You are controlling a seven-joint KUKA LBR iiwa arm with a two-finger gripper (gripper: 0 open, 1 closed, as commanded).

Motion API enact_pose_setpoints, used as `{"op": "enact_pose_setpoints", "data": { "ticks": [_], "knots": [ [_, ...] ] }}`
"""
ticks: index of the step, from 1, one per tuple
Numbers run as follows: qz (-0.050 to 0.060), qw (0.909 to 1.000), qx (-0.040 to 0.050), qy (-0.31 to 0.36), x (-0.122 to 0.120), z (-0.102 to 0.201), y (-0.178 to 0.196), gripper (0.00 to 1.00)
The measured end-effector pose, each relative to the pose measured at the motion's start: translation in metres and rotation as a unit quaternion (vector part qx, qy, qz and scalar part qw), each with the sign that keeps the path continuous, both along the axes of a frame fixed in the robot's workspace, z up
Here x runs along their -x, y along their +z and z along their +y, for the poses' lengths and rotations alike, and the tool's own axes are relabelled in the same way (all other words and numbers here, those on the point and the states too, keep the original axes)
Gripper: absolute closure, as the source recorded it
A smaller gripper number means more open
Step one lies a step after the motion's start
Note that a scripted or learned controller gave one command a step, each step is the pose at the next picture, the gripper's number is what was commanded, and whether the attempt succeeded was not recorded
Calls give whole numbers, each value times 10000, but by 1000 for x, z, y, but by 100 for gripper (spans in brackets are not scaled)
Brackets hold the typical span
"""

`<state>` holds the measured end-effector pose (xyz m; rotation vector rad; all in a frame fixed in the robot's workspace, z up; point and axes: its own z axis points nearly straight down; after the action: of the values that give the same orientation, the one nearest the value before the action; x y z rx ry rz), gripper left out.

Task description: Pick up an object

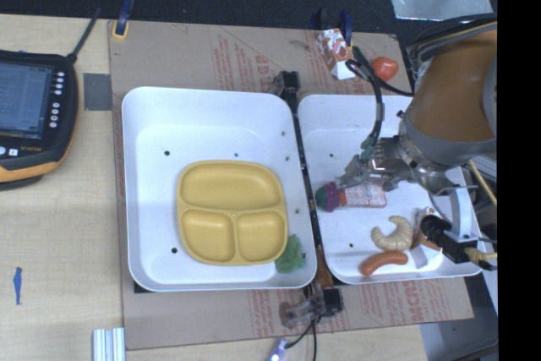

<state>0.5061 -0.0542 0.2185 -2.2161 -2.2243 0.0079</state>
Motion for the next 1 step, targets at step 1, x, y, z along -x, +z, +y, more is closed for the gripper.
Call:
{"op": "enact_pose_setpoints", "data": {
  "ticks": [1],
  "knots": [
    [-8,10000,-14,15,-11,60,27,100]
  ]
}}
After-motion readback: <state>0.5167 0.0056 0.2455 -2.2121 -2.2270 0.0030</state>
